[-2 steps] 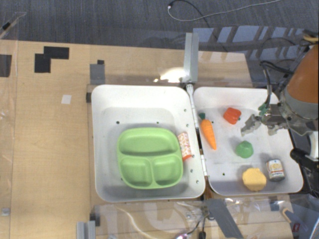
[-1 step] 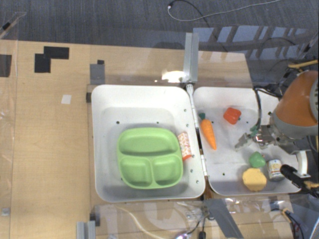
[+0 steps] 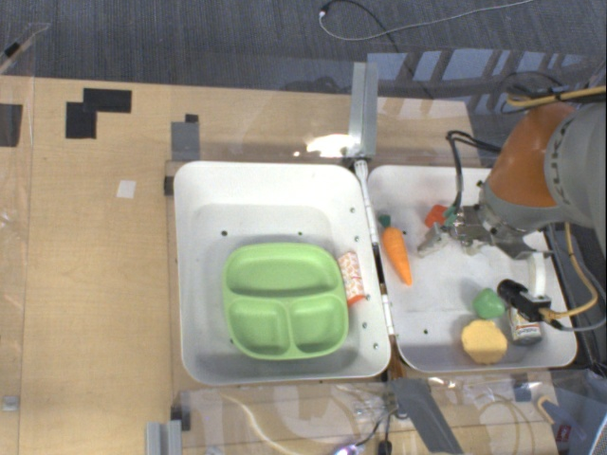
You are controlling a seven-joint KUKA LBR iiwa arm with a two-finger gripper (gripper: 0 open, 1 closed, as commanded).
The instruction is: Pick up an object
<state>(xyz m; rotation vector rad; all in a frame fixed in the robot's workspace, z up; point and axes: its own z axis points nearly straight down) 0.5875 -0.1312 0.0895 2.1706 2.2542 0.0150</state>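
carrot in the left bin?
No. The carrot lies in the right bin, close to its left wall; the left bin holds the green tray.

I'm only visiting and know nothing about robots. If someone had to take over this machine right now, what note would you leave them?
Tool: over the right bin, between the carrot and the arm, close to a small red piece. Nothing can be seen held in it.
Right bin also holds a green lump and a yellow lump.
Left bin: green divided plate, with a striped packet beside it.
Done: nothing visibly picked up.
Left: grasp one thing and lift it.
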